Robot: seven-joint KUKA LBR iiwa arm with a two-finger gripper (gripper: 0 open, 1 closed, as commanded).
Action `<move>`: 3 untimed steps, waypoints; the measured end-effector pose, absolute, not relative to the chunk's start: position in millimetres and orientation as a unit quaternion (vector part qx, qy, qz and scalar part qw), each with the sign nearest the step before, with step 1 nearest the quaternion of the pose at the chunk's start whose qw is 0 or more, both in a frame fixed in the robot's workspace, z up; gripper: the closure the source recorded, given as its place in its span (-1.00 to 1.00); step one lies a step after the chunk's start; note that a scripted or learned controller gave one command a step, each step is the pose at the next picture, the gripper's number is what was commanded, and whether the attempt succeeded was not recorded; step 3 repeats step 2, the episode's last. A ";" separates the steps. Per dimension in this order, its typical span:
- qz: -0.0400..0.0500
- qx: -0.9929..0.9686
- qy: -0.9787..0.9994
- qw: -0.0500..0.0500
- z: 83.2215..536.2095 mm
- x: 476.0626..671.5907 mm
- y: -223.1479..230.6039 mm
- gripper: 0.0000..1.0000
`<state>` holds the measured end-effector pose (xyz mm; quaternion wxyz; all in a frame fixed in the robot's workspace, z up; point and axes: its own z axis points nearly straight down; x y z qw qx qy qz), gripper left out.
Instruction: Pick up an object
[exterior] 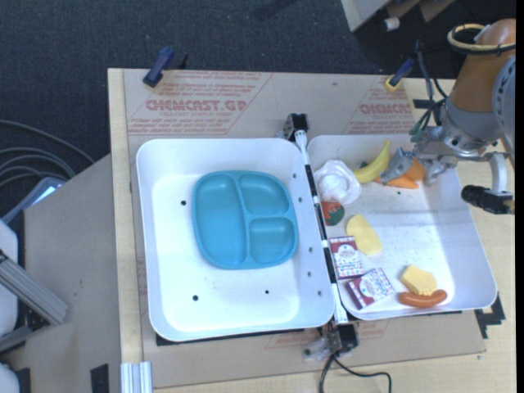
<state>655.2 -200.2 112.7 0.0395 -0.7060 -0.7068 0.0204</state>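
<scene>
Two white bins side by side on the tabletop [205,97], split by a shared rim. Left bin [164,301] carrying just a blue divided plate [244,219], flat and centred, well apart from the clutter. Right bin [458,244] holding all the loose things, so placed for picking: a banana [373,165] near the far wall, a white crumpled wad [337,180] against the divider with a small red and green piece [332,213] just below it, a pale yellow lump [364,234] nearer the middle, two printed packets [360,273] by the near left corner, a yellow block [419,281] touching a sausage [423,299] at the near edge.

End effector [407,168] down in the far right corner, reaching in from the right, sitting over an orange piece [405,181] just beside the banana tip. Probably lowered there to take that piece as the target. Open or clenched: cannot tell; grasp not confirmed.
</scene>
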 end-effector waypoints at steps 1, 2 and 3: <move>0.006 -0.705 -0.709 0.019 82.0 662.0 -218.9 -1.00; 0.006 -0.705 -0.709 0.013 91.6 662.5 -220.2 1.00; 0.006 -0.705 -0.709 0.013 91.6 662.5 -220.2 1.00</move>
